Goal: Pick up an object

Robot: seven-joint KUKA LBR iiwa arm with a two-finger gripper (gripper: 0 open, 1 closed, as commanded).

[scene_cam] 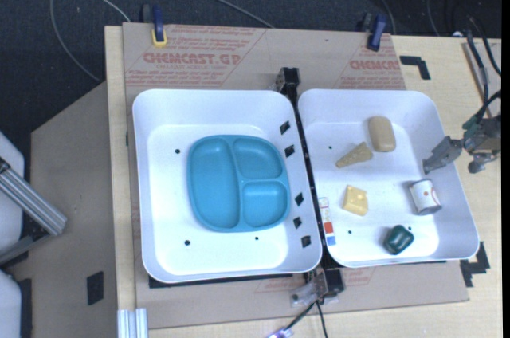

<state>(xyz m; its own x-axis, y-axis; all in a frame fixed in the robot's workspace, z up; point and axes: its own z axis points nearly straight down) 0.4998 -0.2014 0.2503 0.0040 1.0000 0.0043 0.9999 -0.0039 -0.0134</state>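
Two shallow white bins sit side by side on the pale board surface (119, 169). The left bin (151, 193) carries a teal plastic plate with three compartments (238, 182). The right bin (446, 225) carries the loose pieces: a tan oblong bread-roll shape (382, 134) towards the back, a pale yellow wedge like a cheese slice (355, 156) just beside it, a yellow cheese-like block (355, 200) in the middle, a small silver-and-white can lying on its side (425, 196) near the right wall, a dark green rounded lump (398, 239) at the front, and a narrow white strip with red and blue marks (327, 221) along the left wall.

Any of these would do. The can lies closest to the arm; I judge it light and rigid but smooth, likely to roll away if nudged, so a pinch across its round body at mid-length looks best. The yellow block seems an easier choice, with flat sides to grip, and it looks like light, firm plastic toy food.

The hand (448, 153) hangs at the right bin's right edge, above the rim and a little behind the can. A grey finger (438, 156) points into the bin. Nothing sits between the fingers that I can see, and it touches none of the pieces; whether the fingers are spread or pressed together I cannot tell from here.
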